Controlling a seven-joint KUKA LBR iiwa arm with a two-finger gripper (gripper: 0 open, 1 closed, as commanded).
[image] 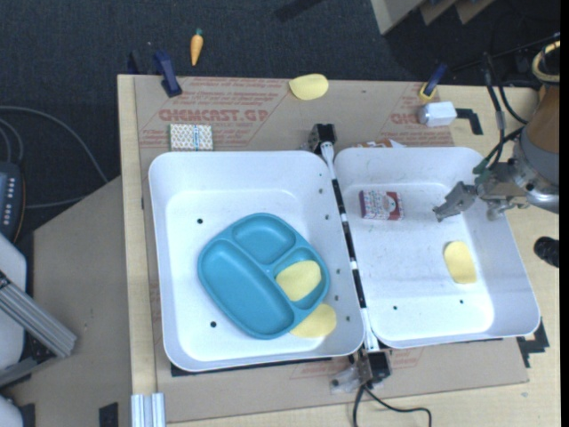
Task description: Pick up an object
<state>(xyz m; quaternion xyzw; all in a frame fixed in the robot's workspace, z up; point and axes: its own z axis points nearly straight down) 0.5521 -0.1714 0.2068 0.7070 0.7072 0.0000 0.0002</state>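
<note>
Your gripper (455, 201) hangs over the upper right part of the right bin (418, 327), reaching in from the right edge. Its fingers (447, 205) point left and down toward the bin floor, but from this angle you cannot tell whether they are spread or closed, and nothing shows between them.

Just to the left of the gripper, near the bin's back wall, lies a small red and white packet (380, 205), apart from the fingers. Below the gripper, toward you, a yellow piece (460, 261) rests on the bin floor, also clear of the fingers.

Well to the left of the gripper, across the divide, the left bin (178, 194) holds a blue divided plate (253, 274). A yellow lump (300, 278) sits in the plate's near-right compartment, and a second yellow lump (314, 322) lies on the bin floor touching the plate's lower right edge.

Beyond the bins, up and left of the gripper, another yellow object (308, 86) sits on the board (231, 105). A small carrot-shaped toy (196, 47) lies farther left on the dark floor.
</note>
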